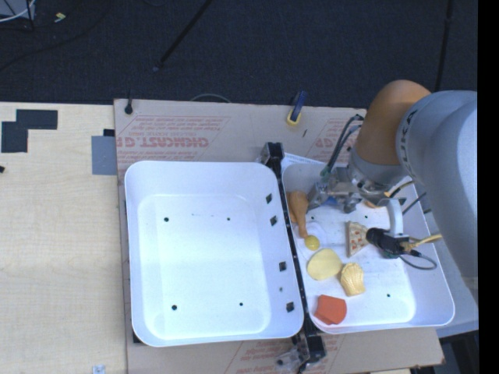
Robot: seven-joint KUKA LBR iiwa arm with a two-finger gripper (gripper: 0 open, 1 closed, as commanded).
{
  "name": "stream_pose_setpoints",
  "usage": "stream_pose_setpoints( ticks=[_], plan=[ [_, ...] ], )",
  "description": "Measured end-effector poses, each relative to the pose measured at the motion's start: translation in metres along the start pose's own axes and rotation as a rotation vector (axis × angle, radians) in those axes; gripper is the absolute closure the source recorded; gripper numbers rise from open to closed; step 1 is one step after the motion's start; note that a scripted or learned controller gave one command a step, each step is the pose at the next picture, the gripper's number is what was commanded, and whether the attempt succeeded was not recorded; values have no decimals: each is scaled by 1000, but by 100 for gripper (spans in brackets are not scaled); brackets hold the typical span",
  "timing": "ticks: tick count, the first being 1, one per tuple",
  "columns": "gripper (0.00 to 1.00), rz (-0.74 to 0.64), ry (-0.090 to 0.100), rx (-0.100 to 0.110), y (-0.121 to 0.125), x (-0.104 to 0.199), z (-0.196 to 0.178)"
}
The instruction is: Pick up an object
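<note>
Your gripper (331,195) hangs low in the right bin (437,306) by the orange carrot-like toy (298,212), so go straight down over one toy; I cannot tell how wide it stands.

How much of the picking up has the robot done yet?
Nothing looks picked up: the orange block, yellow pieces and pizza slice all lie in the right bin. In hand: the gripper is low over that bin, near the carrot-like piece. Left: grabbing and lifting one.
</note>
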State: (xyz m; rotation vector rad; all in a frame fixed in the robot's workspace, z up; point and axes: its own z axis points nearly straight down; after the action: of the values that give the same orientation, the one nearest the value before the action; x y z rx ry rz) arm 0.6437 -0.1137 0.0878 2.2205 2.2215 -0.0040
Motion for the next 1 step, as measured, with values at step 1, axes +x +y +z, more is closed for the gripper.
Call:
stream_pose_setpoints(
  ticks=[1],
  plan=[
    [0,1,2,0,0,-3,0]
  ],
)
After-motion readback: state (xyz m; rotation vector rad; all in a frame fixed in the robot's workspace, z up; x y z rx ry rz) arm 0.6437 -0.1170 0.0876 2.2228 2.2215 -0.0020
